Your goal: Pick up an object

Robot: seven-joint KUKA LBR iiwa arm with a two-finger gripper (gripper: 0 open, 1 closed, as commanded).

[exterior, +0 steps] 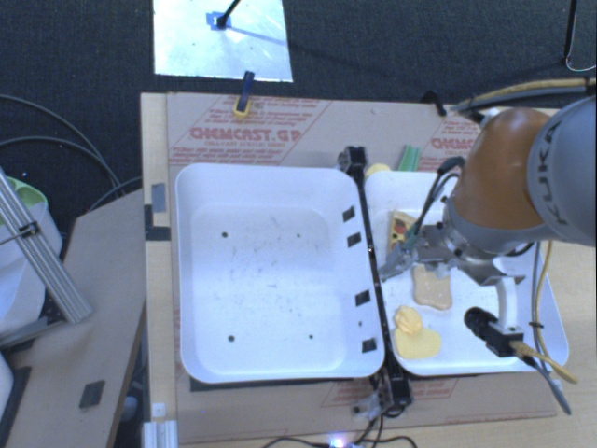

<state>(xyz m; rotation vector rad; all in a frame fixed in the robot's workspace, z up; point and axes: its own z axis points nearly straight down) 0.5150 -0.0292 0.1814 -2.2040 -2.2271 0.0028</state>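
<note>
I see the grey arm reaching in from the right, its orange band bulging over the right bin. The gripper hangs low inside that bin — whether the claw is apart or together, I cannot tell. Just below it lies a flat tan slab; nearer the bin's front edge, a lumpy yellow piece, soft-looking.

left bin: on the surface, touching the right bin
duck: right bin, near its front-left corner
flat piece: just behind the duck
</note>
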